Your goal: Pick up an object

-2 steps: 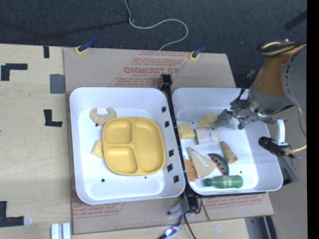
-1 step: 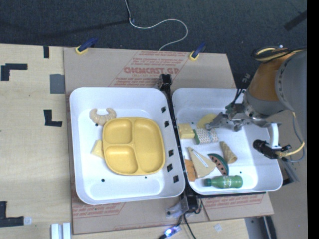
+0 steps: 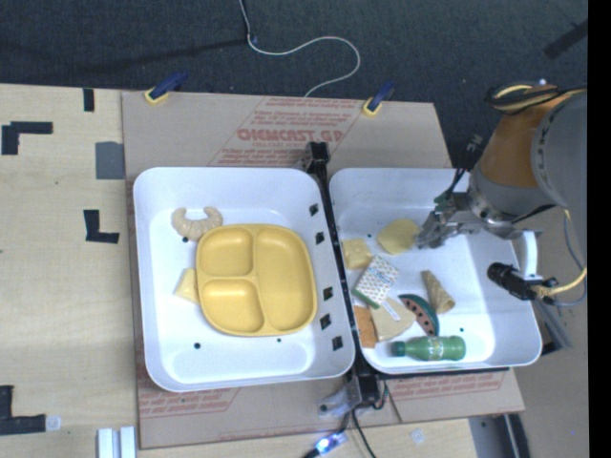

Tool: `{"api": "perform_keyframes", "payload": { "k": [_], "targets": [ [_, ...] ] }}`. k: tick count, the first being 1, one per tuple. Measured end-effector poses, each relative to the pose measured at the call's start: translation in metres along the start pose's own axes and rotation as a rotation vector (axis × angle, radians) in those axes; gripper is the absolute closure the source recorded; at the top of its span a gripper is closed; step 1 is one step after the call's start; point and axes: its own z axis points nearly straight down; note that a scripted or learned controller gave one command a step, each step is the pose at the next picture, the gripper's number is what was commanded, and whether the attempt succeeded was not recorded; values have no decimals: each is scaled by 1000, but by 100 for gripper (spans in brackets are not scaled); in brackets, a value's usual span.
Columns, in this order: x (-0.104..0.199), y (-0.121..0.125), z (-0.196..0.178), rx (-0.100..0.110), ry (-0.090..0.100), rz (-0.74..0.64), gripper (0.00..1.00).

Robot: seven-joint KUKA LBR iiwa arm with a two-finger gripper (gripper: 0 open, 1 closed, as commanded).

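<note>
Tool (image 3: 429, 236), grip unclear, beside one yellow piece (image 3: 397, 236); one bottle (image 3: 430, 349), one tray (image 3: 256, 279).

A pale yellow, rounded piece (image 3: 397, 236) lies flat on the right bin's floor near its upper middle.

Grey arm (image 3: 535, 160) from the right, end effector (image 3: 431, 232) angled down-left.
</note>
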Motion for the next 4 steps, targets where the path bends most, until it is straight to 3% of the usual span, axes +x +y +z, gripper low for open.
{"api": "perform_keyframes", "payload": {
  "k": [3, 4],
  "targets": [
    [-1, 8, -124, 9, 0, 2, 100],
    [39, -7, -125, 12, 1, 0, 100]
  ]
}}
